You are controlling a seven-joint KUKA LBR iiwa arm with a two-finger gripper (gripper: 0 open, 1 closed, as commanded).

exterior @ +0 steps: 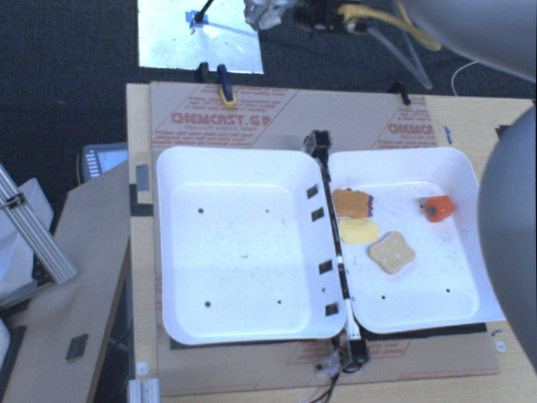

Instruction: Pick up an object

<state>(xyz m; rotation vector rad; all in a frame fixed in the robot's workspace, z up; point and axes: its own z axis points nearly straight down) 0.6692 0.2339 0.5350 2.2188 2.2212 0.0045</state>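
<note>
Two shallow white bins sit side by side on a cardboard-covered bench. The left bin (pixel 239 242) holds no loose items that I can make out, just small dark dots on its floor. The right bin (pixel 453 305) holds four small things, all in its upper half. An orange-brown piece (pixel 351 203) lies close to the divider between the bins, with a bit of purple at its right edge. Just below it, touching or nearly so, is a flat pale yellow piece (pixel 359 232). Just to the lower right of that sits a tan toast-shaped piece (pixel 392 253). A small orange-red object (pixel 437 208) lies well apart from these, toward the bin's right wall.

The gripper (pixel 270 5) is up at the top of the view, over the dark floor beyond the bench, well away from both bins and from every object. It looks metallic and blurred; can't tell whether its fingers are apart or together, and nothing shows between them. Grey arm bulk fills the top right and right edge. A yellow clamp (pixel 226 91) grips the bench's far edge.
</note>
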